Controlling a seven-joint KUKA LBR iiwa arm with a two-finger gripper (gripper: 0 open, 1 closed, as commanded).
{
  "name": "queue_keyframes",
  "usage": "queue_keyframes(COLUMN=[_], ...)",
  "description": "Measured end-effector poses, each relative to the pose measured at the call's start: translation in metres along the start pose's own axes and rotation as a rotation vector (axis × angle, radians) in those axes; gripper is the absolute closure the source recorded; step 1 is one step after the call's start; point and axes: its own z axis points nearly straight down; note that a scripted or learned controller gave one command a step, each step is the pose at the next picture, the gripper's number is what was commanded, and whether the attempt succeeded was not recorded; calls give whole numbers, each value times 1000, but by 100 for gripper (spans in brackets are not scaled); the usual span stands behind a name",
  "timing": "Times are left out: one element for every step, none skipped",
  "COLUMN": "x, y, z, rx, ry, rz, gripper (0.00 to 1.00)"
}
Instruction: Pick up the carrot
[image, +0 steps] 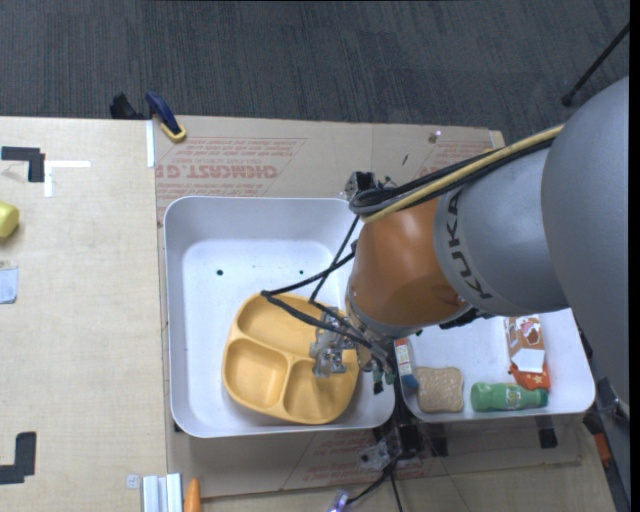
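The left shallow white plastic bin (190, 300) holds a yellow three-compartment plastic plate (270, 375). The metal tool (330, 355) hangs over the plate's right side; how it is set cannot be made out. The right white bin (570, 400) holds a green bottle (508, 397) lying on its side, a tan slice of bread (439, 389) and an orange-and-white packet (527, 352). No carrot can be picked out; the grey arm (500, 240) covers much of the bins.
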Motion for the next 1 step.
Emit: queue_keyframes(x=[-3], y=[0], z=[-8], rx=[-1], ry=[-3], rz=[0], gripper=[100])
